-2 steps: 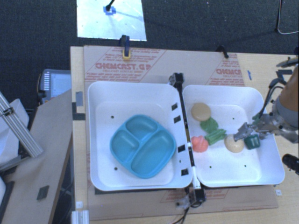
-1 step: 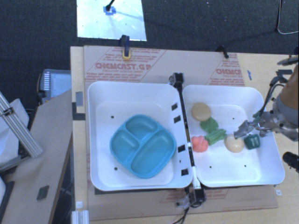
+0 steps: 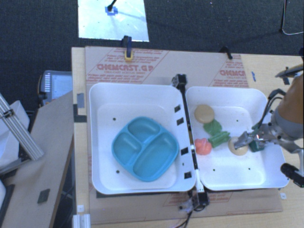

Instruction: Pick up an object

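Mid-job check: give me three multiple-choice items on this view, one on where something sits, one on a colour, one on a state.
1. Where does the divided plate lie?
A. left bin
B. right bin
C. on the bench outside the bins

2. What colour is that plate?
A. red
B. blue
C. yellow

3. Where is the gripper?
A. over the left bin
B. outside both bins
C. low in the right bin, by a tan disc

Key: 1 A, the plate rests on the floor of the left bin. 2 B, it is light blue all over. 3 C, the gripper is in the right bin, at the tan disc.
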You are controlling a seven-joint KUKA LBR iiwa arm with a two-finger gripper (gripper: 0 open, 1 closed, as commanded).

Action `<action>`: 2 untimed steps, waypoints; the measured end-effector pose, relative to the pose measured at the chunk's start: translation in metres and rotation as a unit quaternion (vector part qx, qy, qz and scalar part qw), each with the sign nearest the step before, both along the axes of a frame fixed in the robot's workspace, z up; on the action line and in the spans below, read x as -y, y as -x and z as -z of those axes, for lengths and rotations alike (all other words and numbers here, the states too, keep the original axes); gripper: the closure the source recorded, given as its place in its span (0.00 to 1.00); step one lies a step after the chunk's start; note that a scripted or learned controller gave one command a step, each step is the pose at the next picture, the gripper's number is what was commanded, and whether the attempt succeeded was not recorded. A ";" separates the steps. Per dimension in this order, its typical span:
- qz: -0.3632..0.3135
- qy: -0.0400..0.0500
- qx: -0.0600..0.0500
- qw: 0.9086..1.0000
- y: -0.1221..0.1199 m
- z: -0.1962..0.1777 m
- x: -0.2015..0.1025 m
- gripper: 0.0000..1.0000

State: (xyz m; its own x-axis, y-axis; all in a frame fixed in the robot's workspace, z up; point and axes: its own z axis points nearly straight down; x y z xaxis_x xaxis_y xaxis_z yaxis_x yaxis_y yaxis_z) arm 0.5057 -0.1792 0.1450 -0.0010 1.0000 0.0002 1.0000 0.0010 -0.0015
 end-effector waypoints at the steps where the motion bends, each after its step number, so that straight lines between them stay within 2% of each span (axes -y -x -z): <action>1: -0.001 -0.001 0.004 1.000 -0.002 0.044 0.000 0.00; 2: -0.002 -0.005 0.001 1.000 -0.005 0.052 -0.003 0.00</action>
State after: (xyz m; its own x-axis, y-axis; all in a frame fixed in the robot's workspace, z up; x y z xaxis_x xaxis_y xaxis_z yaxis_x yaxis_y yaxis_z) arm 0.5108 -0.1765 0.0930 -0.0042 0.9999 0.0092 1.0000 0.0042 0.0003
